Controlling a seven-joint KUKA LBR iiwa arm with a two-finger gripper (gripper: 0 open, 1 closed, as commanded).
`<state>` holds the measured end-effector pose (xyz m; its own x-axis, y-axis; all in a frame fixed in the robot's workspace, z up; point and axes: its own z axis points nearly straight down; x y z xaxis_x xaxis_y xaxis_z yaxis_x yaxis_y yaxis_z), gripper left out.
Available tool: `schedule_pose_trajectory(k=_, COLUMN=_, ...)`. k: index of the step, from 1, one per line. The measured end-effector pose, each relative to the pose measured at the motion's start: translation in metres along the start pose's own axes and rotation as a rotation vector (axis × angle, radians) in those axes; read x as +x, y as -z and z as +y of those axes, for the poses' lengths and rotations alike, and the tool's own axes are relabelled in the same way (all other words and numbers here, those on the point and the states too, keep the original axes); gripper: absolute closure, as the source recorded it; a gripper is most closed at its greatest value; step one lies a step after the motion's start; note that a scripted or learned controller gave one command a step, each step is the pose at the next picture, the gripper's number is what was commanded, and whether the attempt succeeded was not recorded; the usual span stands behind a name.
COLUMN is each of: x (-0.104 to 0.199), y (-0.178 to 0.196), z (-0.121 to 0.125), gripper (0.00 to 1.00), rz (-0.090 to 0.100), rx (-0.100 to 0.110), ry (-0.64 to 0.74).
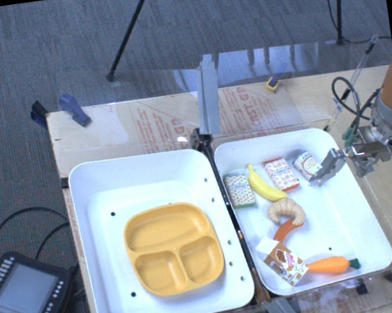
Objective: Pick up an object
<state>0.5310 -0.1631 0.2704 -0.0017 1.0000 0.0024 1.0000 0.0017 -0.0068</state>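
Beside the small can (pixel 306 164), the tool (pixel 327 167) is seen; its state cannot be told, so the can may be knocked aside, not gripped

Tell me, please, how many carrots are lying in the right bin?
2. One carrot lies near the bin's front edge; the other carrot sits mid-bin, partly tucked under the croissant. Others could be hidden.

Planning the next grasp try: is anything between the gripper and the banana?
Yes. The gripper hangs at the right bin's upper right, and the banana lies to its left in the camera view. A small can and a red-and-white box lie between them, the box right beside the banana.
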Motion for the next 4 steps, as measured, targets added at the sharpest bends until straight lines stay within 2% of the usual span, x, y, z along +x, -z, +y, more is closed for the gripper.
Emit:
schedule_pose_trajectory(k=1, x=-0.003, y=-0.064, z=0.058, gripper=0.00, rz=0.000, rx=-0.002, ry=0.056)
schedule_pose_trajectory(k=2, x=0.016, y=-0.185, z=0.075, gripper=0.00, rz=0.000, rx=-0.001, ry=0.108)
schedule_pose_trajectory(k=3, x=0.015, y=-0.177, z=0.075, gripper=1.00, rz=0.002, rx=0.002, ry=0.103)
schedule_pose_trajectory(k=4, x=0.113, y=-0.050, z=0.095, gripper=1.00, rz=-0.002, rx=-0.003, ry=0.123)
